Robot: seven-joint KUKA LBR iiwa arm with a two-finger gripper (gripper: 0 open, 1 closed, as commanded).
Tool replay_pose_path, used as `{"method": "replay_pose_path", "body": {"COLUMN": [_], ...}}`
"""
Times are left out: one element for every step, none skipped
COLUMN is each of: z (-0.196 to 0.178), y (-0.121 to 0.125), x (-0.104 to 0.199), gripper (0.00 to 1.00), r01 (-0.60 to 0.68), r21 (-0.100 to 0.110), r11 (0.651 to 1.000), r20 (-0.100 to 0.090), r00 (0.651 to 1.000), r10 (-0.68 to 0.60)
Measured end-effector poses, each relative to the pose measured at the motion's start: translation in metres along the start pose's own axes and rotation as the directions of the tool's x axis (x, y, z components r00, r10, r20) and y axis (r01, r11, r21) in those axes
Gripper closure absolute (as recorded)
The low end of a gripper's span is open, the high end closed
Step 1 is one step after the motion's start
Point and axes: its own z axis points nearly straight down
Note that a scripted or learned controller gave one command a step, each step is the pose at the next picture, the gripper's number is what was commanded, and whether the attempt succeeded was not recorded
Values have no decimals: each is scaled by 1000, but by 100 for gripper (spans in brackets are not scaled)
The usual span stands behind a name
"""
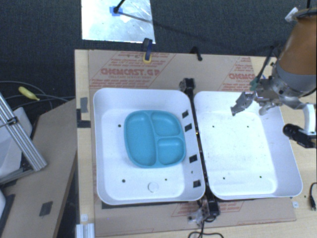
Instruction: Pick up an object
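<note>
While the blue plate (153, 138) is lying in the left bin (106, 108), the claw (251, 103), spread and gripping nothing, is hanging over the right bin (247, 152), so it is needing to cross and pinch a raised rim.

Bench (124, 68) bears two white bins: left bin (106, 148), right bin (282, 157), side by side.
</note>
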Motion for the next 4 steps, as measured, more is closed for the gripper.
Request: {"method": "replay_pose_path", "body": {"z": [64,86,74,95], "y": [-60,-86,-83,-85], "x": [-5,96,89,170], "gripper": [0,0,100,100], "r01": [-4,11,-1,9], "r21": [8,4,-3,3], "r11": [1000,1000,1000,1000], "r20": [-2,-5,-1,-4], "r00": [1000,1000,1000,1000], "r10": [4,-11,1,-9]}}
